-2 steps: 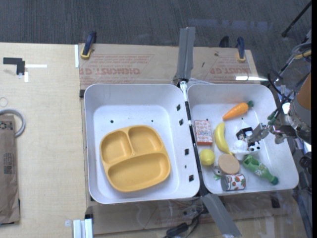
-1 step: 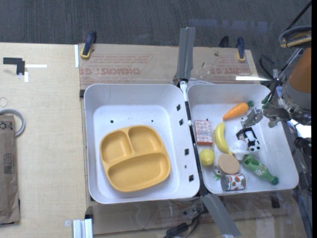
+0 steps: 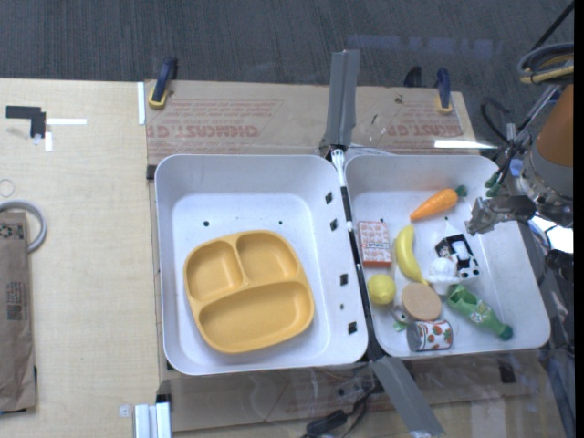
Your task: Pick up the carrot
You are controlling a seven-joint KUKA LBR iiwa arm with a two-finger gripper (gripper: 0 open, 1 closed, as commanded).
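The table point(image 3: 73, 245) is stretching away to the left of the end effector point(image 3: 482, 219), carrying two white bins side by side. The left bin point(image 3: 173, 245) is sitting well apart from the end effector and is holding a yellow divided plate point(image 3: 248, 290). The right bin point(image 3: 529, 308) is lying directly under the end effector, which is hovering near that bin's right wall — whether its fingers are apart or together, I cannot tell at this size. The carrot point(image 3: 434, 203) is lying just to the left of the end effector and slightly above it in the view, tilted, with its green top pointing toward the end effector; the two are near but apart. Below the end effector a black-and-white toy point(image 3: 454, 255) is resting, with a banana point(image 3: 406, 254) further left, then a green bottle point(image 3: 478, 312), a small red-and-white box point(image 3: 373, 243), a can point(image 3: 431, 335) and a lemon point(image 3: 381, 288) — all in the same bin
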